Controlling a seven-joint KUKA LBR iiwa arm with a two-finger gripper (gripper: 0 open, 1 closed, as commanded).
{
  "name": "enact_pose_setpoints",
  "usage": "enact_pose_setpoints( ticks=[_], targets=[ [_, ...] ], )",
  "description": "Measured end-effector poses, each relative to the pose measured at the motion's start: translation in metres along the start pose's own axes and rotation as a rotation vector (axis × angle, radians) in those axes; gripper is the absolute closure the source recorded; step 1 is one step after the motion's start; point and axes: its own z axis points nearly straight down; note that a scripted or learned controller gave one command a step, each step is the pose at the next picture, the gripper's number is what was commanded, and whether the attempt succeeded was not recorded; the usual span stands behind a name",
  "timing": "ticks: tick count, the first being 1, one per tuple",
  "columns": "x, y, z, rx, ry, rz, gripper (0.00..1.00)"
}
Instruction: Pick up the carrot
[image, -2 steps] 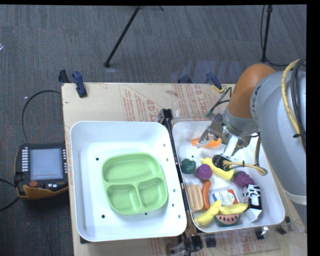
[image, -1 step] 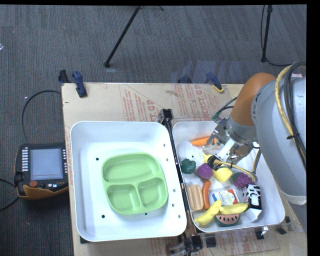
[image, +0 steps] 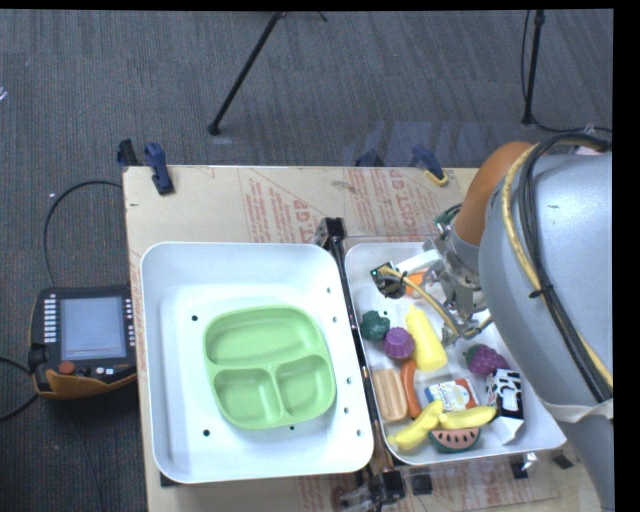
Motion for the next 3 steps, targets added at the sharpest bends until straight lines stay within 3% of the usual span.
enact_pose_setpoints(
  ticks=[1,2,3],
  targets=[
    [-0.076,-0.024,0.001,0.004,-0.003,-0.287,0.00],
    [0.001,0.003,0.000,0.002,-0.002,-0.177,0.00],
    [-0.036,-0.035,-0.001,0.004,0.000,-0.084,0.00]
  ],
)
